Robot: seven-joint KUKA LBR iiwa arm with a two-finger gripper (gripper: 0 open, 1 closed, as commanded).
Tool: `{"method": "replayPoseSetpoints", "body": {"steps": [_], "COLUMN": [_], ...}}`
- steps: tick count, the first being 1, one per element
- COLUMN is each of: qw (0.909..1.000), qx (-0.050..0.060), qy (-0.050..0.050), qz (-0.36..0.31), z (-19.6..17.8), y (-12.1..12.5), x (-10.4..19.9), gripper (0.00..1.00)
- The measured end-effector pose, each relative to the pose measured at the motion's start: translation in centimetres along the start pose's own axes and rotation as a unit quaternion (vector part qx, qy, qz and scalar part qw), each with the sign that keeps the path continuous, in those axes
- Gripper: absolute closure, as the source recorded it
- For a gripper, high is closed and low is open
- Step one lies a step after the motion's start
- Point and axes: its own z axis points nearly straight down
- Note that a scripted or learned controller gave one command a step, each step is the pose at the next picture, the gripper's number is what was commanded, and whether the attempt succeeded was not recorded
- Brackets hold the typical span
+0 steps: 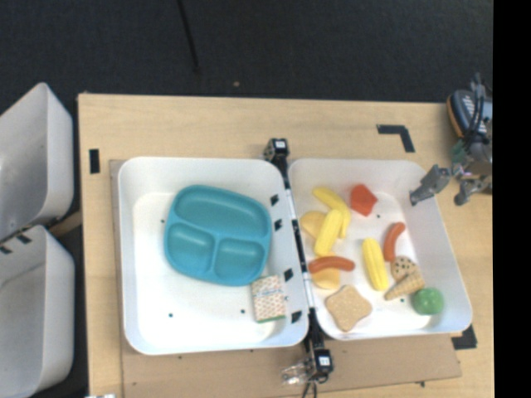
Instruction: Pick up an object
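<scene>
Two white bins (133,222); tool (444,181) hangs over right bin's upper edge.

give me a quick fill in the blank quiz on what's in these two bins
1. The teal three-compartment plastic plate lies in the ____ bin.
2. The round green ball sits in the right white bin at its near-____ corner.
3. The tan toy bread slice lies in the ____ bin.
4. The small red block lies beside the ____ toy bananas.

Missing words: left; right; right; yellow
</scene>
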Motion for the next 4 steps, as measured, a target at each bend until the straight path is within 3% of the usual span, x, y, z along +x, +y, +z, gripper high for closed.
{"method": "replayPoseSetpoints", "body": {"steps": [1,4], "qw": [1.0000,1.0000], "qx": [-0.005,-0.003], "qy": [-0.001,-0.001], "qz": [-0.001,-0.002], "z": [-0.6,13.9], "y": [0.2,1.7], "x": [0.1,-0.2], "gripper": [0.00,0.00]}}
